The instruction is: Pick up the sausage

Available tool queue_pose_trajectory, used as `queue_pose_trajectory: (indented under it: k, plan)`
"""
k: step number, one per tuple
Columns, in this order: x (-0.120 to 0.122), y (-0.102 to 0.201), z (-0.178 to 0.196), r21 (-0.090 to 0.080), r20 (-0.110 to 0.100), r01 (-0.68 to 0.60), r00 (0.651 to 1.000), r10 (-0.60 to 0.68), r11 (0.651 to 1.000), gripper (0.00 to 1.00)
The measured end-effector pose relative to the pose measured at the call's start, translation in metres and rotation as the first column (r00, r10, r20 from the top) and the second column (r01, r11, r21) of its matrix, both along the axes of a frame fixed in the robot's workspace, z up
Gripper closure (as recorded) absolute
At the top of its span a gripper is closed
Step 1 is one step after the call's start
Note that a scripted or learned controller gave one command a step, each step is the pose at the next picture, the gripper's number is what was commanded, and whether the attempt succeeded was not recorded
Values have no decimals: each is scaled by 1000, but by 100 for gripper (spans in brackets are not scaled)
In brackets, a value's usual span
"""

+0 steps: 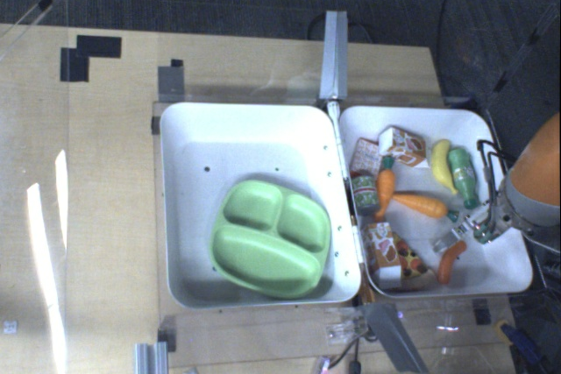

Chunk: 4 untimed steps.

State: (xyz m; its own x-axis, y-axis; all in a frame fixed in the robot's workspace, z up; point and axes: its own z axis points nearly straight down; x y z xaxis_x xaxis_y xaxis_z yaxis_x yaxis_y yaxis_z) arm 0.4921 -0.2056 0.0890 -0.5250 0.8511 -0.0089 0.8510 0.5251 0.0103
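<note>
Small smooth reddish-orange sausage lies slanted near right white bin's front rim, beside printed carton. Metal two-finger gripper hovers just above sausage's upper end; grip state cannot tell. Bare floor right of sausage.

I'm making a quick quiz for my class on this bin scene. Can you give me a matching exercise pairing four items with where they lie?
Things:
1. green divided plastic plate
2. reddish-orange toy sausage
3. yellow toy banana
4. two-finger gripper

Places:
A. far part of the right bin, beside a green bottle
B. near part of the right bin, close to its front wall
C. left bin
D. over the right bin, just above the sausage

Pairs: 1-C, 2-B, 3-A, 4-D
</note>
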Motion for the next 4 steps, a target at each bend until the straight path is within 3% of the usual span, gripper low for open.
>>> queue_pose_trajectory:
  k: [1,2,3,4]
  plan:
    - [3,0,11,1,5,1,1000,-1,1000,100]
    - [3,0,11,1,5,1,1000,-1,1000,0]
    - [0,0,0,-1,0,-45,999,45,999,0]
    - [3,1,11,0,5,-45,999,45,999,100]
